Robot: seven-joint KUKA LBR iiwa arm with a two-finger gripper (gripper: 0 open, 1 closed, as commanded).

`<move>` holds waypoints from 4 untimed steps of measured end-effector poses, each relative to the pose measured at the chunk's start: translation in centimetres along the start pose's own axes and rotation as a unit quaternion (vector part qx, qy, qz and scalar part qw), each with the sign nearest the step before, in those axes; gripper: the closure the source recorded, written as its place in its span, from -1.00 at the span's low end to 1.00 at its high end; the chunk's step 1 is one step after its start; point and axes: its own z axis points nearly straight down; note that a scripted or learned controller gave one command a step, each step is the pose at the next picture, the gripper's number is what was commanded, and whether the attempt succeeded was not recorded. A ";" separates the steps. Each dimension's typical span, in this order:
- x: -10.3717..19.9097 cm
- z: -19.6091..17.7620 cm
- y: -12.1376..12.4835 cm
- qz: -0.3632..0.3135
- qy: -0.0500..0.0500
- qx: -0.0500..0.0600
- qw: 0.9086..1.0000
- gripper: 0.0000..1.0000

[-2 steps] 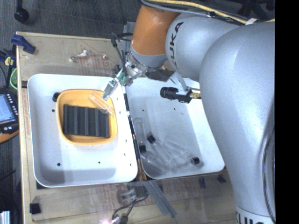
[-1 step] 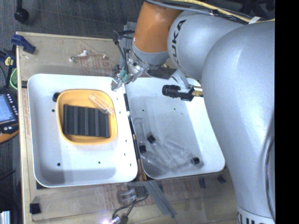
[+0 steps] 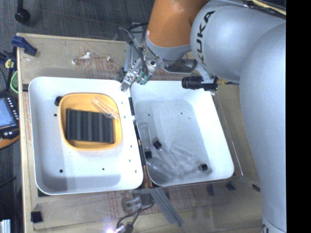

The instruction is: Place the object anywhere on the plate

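Observation:
A yellow plate with a dark ridged insert lies in the left bin. A clear plastic vial rests tilted on the plate's upper right part, partly over the insert's corner. My gripper hangs over the far end of the ridge between the two bins, up and to the right of the vial and apart from it. Its fingers are open, with nothing between them.
The right bin holds several clear vials with black caps along its near and left sides. The arm's orange band and grey body cover the right side. A handheld device sits at the left edge.

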 end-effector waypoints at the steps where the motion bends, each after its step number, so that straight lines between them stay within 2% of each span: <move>1: -1.6 6.8 -1.8 -0.162 0.002 0.001 0.987 1.00; 2: 0.7 -7.4 2.5 -0.169 0.000 0.000 0.986 1.00; 3: 8.1 1.0 8.4 -0.249 0.002 0.001 0.968 1.00; 4: 7.7 -14.5 6.5 -0.330 -0.001 0.000 0.944 1.00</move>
